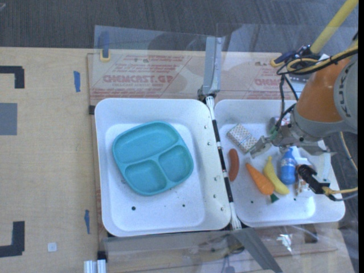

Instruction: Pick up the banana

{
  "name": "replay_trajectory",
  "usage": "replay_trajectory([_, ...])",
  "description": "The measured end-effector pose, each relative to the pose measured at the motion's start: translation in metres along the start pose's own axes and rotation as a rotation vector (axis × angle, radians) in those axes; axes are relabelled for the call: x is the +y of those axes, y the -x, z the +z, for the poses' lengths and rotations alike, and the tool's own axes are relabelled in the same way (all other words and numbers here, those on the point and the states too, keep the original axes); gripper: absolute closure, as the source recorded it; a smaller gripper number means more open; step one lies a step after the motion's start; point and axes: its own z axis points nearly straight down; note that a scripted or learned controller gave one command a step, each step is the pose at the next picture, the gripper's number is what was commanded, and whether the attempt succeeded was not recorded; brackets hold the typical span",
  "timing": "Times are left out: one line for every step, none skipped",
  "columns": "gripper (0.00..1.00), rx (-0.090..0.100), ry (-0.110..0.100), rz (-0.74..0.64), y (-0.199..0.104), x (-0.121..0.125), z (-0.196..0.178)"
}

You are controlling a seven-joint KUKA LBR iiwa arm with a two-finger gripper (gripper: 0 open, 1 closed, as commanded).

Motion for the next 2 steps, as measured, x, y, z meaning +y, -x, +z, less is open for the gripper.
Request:
replay_trajectory([0.00,0.000,-0.006,-0.009,0.021,-0.081,0.011])
replay_trajectory([1.00,-0.004,0.002,-0.004,0.023,-0.080,0.000])
